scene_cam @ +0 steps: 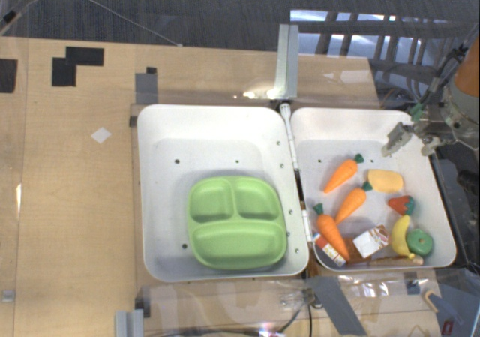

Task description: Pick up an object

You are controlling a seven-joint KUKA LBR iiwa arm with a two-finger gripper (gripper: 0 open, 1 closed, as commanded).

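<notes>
Below me the right bin (300,178) holds a small heap of toy food. Three orange carrots with green tops lie slanted: one (341,175) highest, one (351,203) just below it, one (330,233) toward the bin's left wall. A pale yellow piece (385,180) rests beside the top carrot. Near the front right corner sit a red strawberry (401,205), a yellow banana (400,236) touching a green round piece (420,242), and a small white carton (369,242).

Toys (367,212) crowd right bin's (330,127) front; back open.
</notes>
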